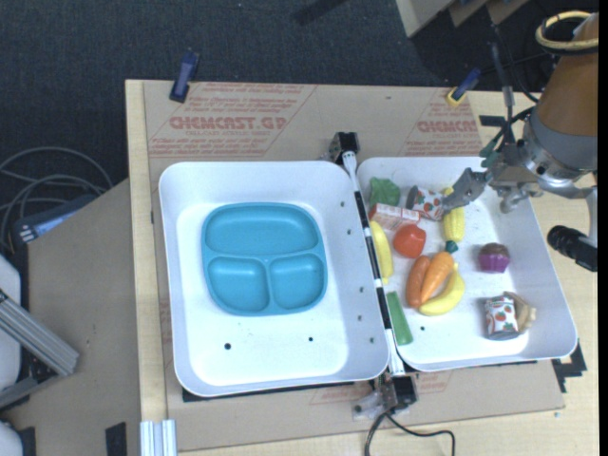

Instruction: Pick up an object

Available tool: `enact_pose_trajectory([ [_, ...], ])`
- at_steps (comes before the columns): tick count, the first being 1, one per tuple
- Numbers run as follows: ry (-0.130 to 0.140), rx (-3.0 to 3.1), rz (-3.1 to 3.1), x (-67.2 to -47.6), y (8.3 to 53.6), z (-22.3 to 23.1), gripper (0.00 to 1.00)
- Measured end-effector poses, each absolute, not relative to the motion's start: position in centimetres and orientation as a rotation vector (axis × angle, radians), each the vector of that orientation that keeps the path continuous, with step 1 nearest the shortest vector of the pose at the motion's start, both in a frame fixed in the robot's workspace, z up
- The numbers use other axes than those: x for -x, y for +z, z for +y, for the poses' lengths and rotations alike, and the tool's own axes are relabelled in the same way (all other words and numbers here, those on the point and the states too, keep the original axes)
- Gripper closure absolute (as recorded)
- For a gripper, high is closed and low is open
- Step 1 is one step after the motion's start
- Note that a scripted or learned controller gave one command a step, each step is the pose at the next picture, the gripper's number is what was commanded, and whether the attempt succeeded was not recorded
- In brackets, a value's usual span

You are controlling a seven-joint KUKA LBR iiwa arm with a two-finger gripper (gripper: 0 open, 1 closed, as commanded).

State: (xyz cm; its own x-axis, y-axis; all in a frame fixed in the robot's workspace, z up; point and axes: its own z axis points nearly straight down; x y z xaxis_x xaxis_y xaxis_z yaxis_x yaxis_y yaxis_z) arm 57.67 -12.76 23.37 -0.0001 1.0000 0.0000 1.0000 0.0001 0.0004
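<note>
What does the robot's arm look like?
The arm is thick and round, with an orange band on top and shiny grey metal below it. At its end sits a small grey gripper made of thin metal parts. A thin dark cable runs down beside the arm.
</note>
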Motion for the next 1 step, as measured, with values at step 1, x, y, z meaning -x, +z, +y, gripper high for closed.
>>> enact_pose_trajectory([
  [1,-0.002,-2.223,2.222,-51.22,17.49,-10.47,0.00],
])
